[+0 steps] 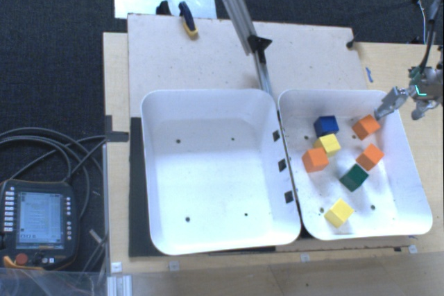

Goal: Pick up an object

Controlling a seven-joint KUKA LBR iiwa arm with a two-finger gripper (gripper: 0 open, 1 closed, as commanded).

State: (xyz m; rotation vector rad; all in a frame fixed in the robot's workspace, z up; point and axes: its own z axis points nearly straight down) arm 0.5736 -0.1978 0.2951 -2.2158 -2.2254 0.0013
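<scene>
Gripper sits at the far right edge of the right-hand shallow white plastic bin, one grey finger slanting down toward the bin's back corner and another stubbier part hanging beside it at the rim; from here I cannot tell how far the jaws stand apart, and nothing shows between them. Right at the tip of that slanting finger, touching or all but touching it, lies an orange wooden cube. Further from the jaws, toward the bin's middle, sit a dark blue cube and a small yellow cube just beside it, with a second orange cube below those. A third orange cube lies below the jaws, a dark green cube next to it, and a larger yellow cube nearest the front wall. Well away from the jaws, the left-hand white bin adjoins the right one, and a handheld control pendant with a grey screen lies off the bench corner.
</scene>
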